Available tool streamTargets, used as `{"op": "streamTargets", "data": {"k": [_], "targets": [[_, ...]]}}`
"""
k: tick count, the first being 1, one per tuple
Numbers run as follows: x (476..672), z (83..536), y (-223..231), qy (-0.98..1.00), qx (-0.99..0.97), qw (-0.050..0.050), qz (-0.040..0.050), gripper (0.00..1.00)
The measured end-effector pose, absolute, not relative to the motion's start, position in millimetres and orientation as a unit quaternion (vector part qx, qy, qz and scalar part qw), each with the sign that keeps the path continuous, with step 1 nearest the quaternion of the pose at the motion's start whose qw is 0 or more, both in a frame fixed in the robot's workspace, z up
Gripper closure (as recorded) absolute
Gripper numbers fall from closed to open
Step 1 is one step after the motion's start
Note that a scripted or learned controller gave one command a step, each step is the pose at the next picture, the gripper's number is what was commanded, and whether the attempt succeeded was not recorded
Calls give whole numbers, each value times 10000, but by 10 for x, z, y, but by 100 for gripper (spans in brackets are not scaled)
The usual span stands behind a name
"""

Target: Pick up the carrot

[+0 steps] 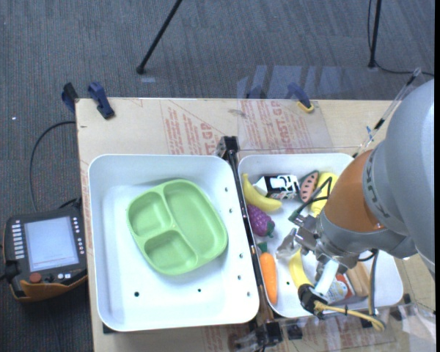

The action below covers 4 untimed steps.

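My pincer (pixel 292 245) hangs low over the right bin (pixel 293 157), and I cannot tell whether it is wide or narrow: the metal there is a blur. The carrot (pixel 268 276) lies free along the bin's left wall, near the front left corner, just beside me. A yellow banana (pixel 299 271) is half hidden under my wrist. My arm covers the bin's right side. Purple grapes (pixel 260 220) sit further back along the left wall. The green plate (pixel 177 224) sits in the left bin (pixel 97 196).

Dark grey carpet (pixel 44 42) surrounds the pale wooden desk (pixel 169 123), with tripod legs (pixel 163 29) at the far side and a handheld screen (pixel 48 249) lying near left.
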State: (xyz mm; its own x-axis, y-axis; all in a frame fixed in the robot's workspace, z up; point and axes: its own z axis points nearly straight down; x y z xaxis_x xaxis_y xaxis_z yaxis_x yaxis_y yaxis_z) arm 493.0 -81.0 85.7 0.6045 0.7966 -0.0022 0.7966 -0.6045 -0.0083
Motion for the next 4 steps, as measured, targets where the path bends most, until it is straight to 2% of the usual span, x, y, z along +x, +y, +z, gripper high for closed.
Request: {"op": "streamTargets", "data": {"k": [1, 2, 3, 4], "targets": [[5477, 861, -855, -3924, -9198, 29, 27, 0], [4873, 938, -823, -3174, -9481, -57, -152, 0], [5026, 974, -796, -1983, -9801, 30, 35, 0], [5544, 931, -841, -1248, -9922, 25, 37, 0]]}}
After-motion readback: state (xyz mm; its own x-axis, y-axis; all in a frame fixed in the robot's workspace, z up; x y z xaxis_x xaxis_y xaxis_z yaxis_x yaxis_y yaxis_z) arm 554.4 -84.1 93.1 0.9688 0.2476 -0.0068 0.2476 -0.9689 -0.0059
